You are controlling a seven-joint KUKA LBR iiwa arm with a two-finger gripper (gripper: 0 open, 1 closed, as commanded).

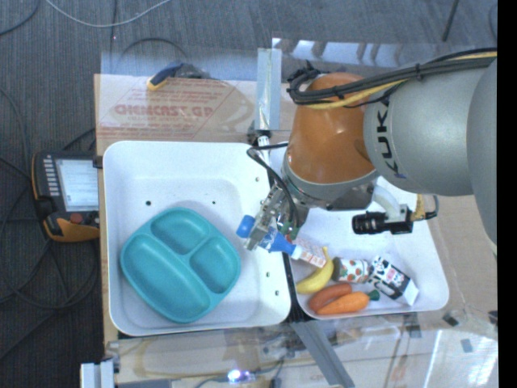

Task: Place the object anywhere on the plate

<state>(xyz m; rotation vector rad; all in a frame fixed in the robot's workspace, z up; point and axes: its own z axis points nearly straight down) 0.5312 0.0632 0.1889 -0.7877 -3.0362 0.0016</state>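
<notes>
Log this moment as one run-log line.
gripper: over the bins' divider, at a blue-capped tube | teal three-compartment plastic plate: left bin, bare | stage: placing not done

A banana (317,276), a carrot (341,301), a strawberry (350,269) and a black-and-white carton (393,279) lie together at the near edge of the right-hand white bin (428,285), while a handheld control pendant (66,194) rests on the floor to the far left.

Big grey arm (436,128) w/ orange band ran off right edge and hid much of right white bin (428,285). Claw (271,225) blurred; finger gap unreadable. Blue item (249,226) beside it too small to ID.
</notes>
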